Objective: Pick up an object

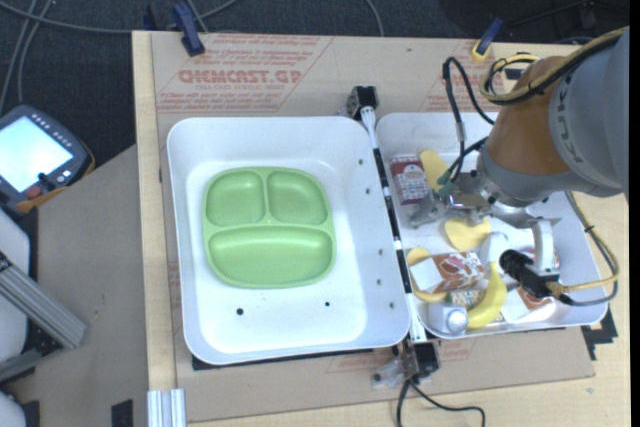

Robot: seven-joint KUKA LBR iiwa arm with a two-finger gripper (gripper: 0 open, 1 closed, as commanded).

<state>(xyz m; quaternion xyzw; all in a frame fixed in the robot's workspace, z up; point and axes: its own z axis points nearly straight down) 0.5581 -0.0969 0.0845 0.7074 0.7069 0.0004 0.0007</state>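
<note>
The tabletop carries 2 shallow white bins side by side. The left bin holds 1 green divided tray with 3 compartments, lying flat near the bin's middle. The right bin holds the loose objects: a small red-and-white packet near its upper left, a pale yellow piece just beside that packet, a yellow wedge-shaped piece near the middle, a printed snack wrapper below it, and a banana at the lower edge, touching the wrapper. The arm reaches in from the right, its orange band above the wrist. The tool sits low over the right bin, between the red-and-white packet and the yellow wedge. Whether the tool is spread or pressed together cannot be told; nothing is visibly held.
</note>
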